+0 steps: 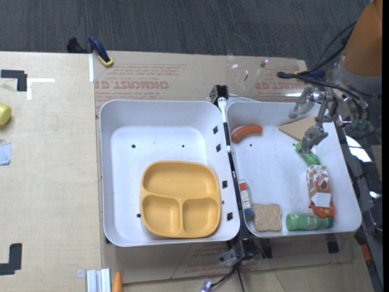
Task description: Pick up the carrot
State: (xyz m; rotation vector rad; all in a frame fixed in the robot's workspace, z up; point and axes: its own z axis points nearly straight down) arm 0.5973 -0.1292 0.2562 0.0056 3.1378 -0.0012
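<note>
The carrot [320,190] looks to be the long orange piece with pale patches along the right wall of the right bin [285,169]. A green tuft [309,157] sits at its upper end. My gripper [314,137] hangs at the back right of that bin, just above the green tuft and beside a tan wedge [296,128]. Nothing visible is held in it. The orange body lies below and in front of the gripper, apart from it.
The right bin also holds an orange-red sausage [246,131] at the back left, a bread slice [267,216], a green bottle [309,222] and a small box [244,194]. A yellow divided plate [180,198] lies in the left bin [121,163].
</note>
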